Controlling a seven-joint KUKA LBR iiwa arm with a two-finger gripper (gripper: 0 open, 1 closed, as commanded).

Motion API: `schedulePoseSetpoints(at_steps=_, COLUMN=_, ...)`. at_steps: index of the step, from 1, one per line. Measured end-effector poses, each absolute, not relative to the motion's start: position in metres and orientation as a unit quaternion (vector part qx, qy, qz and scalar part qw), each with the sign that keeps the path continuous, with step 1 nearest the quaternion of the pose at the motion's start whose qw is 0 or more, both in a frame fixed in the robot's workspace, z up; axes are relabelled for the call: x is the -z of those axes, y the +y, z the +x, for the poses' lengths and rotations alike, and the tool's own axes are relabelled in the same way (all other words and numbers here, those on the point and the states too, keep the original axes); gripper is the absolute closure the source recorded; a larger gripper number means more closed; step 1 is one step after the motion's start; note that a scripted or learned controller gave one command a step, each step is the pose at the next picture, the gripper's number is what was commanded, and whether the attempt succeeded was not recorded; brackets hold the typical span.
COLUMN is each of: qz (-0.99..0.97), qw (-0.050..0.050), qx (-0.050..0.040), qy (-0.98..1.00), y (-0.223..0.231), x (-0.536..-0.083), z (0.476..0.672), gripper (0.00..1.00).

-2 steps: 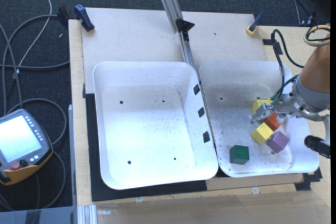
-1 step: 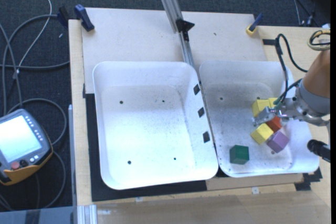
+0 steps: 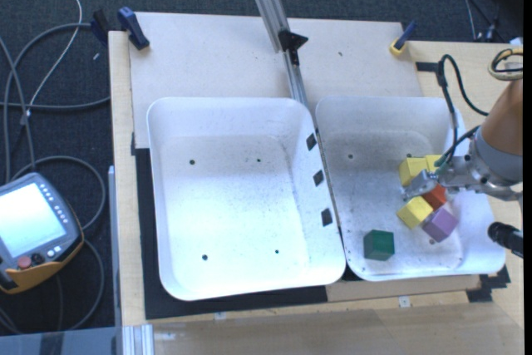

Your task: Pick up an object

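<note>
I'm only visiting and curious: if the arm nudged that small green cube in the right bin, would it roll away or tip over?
The small green cube looks flat-sided and sits square on the floor of the right white bin, so it would probably slide rather than roll. It appears rigid, holding sharp edges. Standing apart from the other blocks, it likely moves alone.

A: Where does the camera sit?

B: Above the bench (image 3: 249, 54), fixed, looking down at a slant; the bench's far edge lies toward the top of the picture and its near edge at the bottom.

A: How close is it?

B: Far enough to take in both white bins whole, the left bin (image 3: 166, 204) and the right bin (image 3: 349, 129), with dark floor and cables around the bench.

A: And the arm (image 3: 503, 145)?

B: It enters from the right edge, partly cut off by the frame.
</note>
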State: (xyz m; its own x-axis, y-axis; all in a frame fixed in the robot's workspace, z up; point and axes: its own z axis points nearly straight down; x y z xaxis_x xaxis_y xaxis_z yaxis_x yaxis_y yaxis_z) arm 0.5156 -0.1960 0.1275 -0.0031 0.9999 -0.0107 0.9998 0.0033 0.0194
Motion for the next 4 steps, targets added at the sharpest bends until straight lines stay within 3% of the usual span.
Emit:
schedulePoseSetpoints(at_steps=1, qz=0.707, qw=0.016, qx=-0.0057, qy=0.707, y=-0.198, x=-0.126, z=0.535, gripper=0.00)
schedulePoseSetpoints(at_steps=2, qz=0.706, qw=0.003, qx=-0.0013, qy=0.709, y=-0.203, x=-0.100, z=0.625, gripper=0.00)
schedulePoseSetpoints(at_steps=3, qz=0.707, qw=-0.002, qx=0.0007, qy=0.707, y=-0.182, x=-0.100, z=0.587, gripper=0.00)
schedulePoseSetpoints(at_steps=4, qz=0.706, qw=0.000, qx=0.0000, qy=0.708, y=-0.183, x=-0.111, z=0.589, gripper=1.00)
